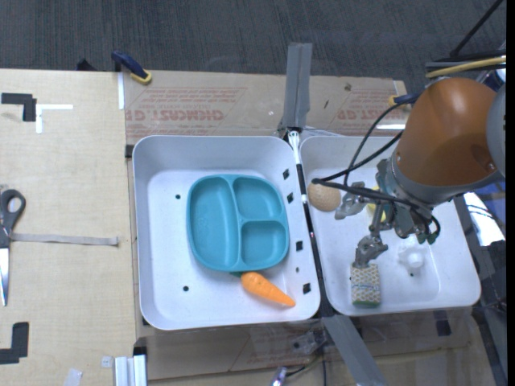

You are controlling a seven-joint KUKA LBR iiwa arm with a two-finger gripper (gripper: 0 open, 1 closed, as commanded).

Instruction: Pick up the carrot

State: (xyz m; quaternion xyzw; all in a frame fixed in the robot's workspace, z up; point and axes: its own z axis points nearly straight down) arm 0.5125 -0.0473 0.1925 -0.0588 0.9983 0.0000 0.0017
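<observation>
Hangs over the right bin [451, 292], the gripper [368, 252]. Just below it, a sponge [365, 285] on that bin's floor; to its right, a small ball [414, 258]; up and left of it, an egg-shaped thing [325, 196] near the dividing wall. Far left of it, in the left bin [157, 215], a divided tray [239, 221], with the carrot [268, 289] just beside the tray's near edge.

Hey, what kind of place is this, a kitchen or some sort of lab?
Probably a robotics lab, not a kitchen: a robot arm over two white bins, a toy-like carrot beside a blue tray, and scissors on a taped plywood bench.
</observation>
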